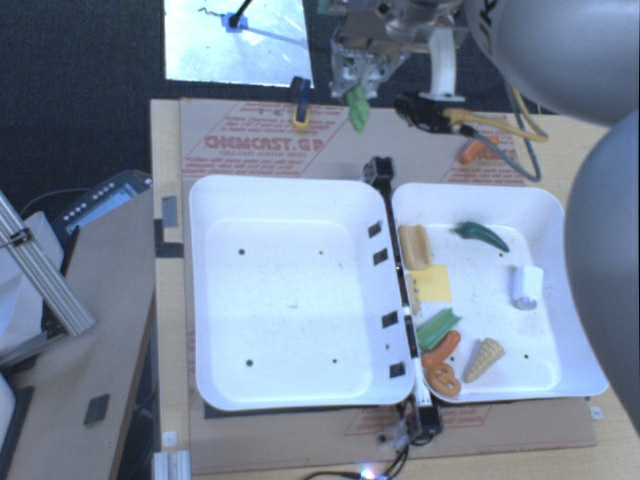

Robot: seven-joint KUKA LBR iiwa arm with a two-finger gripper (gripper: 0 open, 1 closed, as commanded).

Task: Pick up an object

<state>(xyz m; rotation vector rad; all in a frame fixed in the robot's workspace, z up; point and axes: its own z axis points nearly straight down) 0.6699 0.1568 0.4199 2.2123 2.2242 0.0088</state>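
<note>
My gripper [354, 88] hangs high above the bench, beyond the far edge of the two bins. A small green piece [358, 114] dangles between its fingers, so the gripper is shut on it. Below, the right bin [545, 208] holds a tan bun [413, 245], a yellow cheese square [432, 284], a dark green pepper [482, 234], a white cylinder [526, 286], a green leaf [437, 326], an orange piece [441, 365] and a cone [481, 359].
The left bin [215, 203] lies beside the right one, with a black divider [392, 268] between them. A yellow and blue clamp [300, 105] stands on the cardboard behind the left bin. The arm's large grey body fills the upper right.
</note>
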